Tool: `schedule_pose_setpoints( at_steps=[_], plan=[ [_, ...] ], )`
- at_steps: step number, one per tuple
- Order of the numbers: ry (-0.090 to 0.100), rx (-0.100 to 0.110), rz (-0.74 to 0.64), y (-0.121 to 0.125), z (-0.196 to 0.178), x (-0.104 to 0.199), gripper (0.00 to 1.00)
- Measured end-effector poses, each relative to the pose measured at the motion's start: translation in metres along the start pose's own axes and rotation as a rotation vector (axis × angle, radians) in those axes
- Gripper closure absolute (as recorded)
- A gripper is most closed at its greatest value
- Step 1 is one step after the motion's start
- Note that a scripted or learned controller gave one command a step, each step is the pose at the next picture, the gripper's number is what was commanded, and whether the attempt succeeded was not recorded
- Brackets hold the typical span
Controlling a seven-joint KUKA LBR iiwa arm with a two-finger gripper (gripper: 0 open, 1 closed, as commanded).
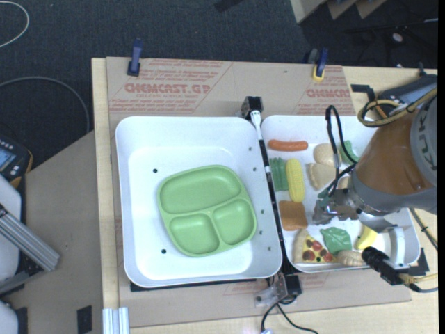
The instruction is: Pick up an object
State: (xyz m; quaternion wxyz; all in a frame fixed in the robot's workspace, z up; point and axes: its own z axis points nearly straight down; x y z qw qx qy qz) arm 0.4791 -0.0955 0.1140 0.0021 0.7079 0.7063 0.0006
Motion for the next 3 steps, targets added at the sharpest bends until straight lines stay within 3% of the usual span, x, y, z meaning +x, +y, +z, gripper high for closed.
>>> schedule_pose_setpoints(
  at_steps=[3],
  plan=[
    [-0.001, -0.004, 0.0, 0.001, -0.029, 0.001, 1.0]
  ],
)
